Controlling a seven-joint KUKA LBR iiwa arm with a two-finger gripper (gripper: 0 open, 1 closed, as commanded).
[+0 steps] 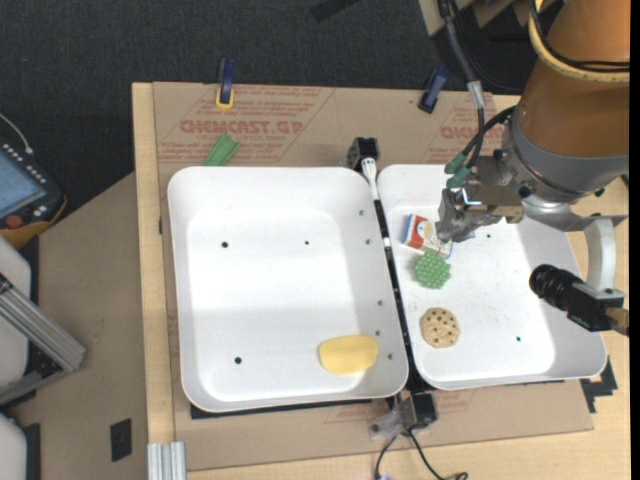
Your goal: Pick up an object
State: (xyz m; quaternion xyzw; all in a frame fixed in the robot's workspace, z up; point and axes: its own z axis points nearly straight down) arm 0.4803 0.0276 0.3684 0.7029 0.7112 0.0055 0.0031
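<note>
My end effector (445,240) hangs low in the right bin (520,353), just above the green knobbly ball (433,269) and beside a small red, white and blue packet (414,230). I think I am lined up for the ball. If my end effector is clenched or released, I cannot tell. A cookie (439,327) lies nearer the front; a yellow lemon-like piece (348,353) rests in the left bin (260,268).

Left bin (200,268): one pale yellow lump (348,353) near its front right corner.
Right bin (520,353): green knobbly piece (433,269), cookie (439,327) nearer the front, red, white and blue packet (415,230) behind them.
My end effector (442,245): low over the right bin, just above the green piece, beside the packet.
Bench (300,118): brown cardboard under both bins.
</note>
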